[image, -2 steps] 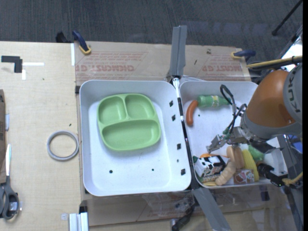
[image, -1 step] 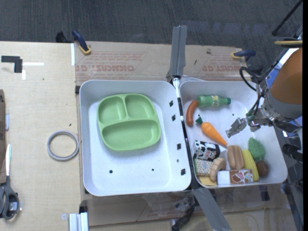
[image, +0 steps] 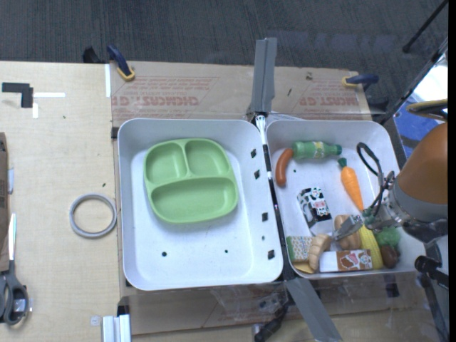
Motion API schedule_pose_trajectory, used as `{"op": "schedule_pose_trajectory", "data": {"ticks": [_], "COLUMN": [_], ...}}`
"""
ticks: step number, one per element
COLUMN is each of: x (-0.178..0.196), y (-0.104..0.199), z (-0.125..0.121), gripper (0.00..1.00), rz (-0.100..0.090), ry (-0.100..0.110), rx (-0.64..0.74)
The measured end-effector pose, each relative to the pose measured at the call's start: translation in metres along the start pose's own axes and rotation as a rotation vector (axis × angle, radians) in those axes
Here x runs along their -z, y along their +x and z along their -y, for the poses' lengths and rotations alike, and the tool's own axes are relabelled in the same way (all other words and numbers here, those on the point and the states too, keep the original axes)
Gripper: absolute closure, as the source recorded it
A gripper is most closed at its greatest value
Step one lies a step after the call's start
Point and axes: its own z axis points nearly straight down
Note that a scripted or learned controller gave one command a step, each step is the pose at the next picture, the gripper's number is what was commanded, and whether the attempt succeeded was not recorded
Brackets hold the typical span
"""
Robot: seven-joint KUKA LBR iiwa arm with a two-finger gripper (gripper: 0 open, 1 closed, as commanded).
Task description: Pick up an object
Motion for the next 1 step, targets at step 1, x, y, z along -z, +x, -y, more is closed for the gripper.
{"op": "schedule_pose_trajectory", "data": {"ticks": [1], "x": [0.0052], "y": [0.0011], "z": [-0.0007], "gripper": [1.0], "rz": [-0.005], "ry": [0.004], "rx": [-0.001]}}
